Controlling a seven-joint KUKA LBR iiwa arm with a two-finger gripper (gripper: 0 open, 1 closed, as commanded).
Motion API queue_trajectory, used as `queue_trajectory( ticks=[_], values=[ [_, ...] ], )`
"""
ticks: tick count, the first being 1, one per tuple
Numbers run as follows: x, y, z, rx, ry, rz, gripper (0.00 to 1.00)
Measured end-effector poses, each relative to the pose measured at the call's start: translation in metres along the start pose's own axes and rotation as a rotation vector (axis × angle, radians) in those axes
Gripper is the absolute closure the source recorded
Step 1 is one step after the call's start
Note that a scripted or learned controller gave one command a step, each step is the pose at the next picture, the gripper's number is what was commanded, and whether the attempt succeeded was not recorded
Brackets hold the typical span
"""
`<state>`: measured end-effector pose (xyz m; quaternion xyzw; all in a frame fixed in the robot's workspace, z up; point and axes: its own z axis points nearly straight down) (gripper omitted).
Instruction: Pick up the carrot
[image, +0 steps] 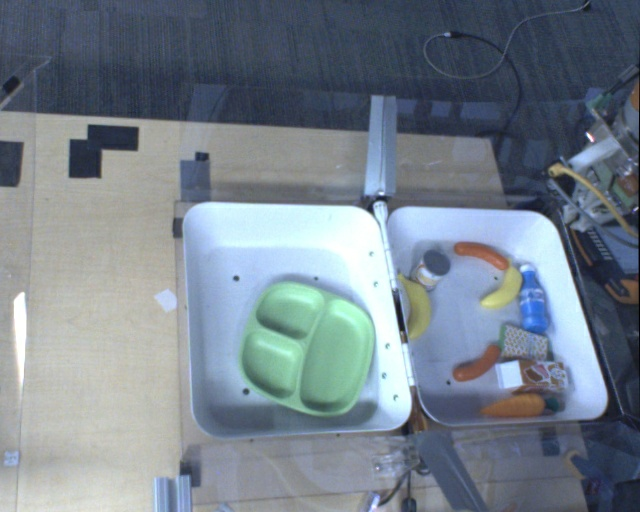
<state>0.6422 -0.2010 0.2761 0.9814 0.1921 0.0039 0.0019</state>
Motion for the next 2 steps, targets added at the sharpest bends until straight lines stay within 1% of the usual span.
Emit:
queue_trajectory(
  ticks=[1, 2],
  values=[
    [0.024, -0.019, 0.039, 0.005, -0.005, -0.127, 1.00],
    [-0.037, -0.010, 0.047, 0.004, -0.004, -0.161, 1.00]
  ],
)
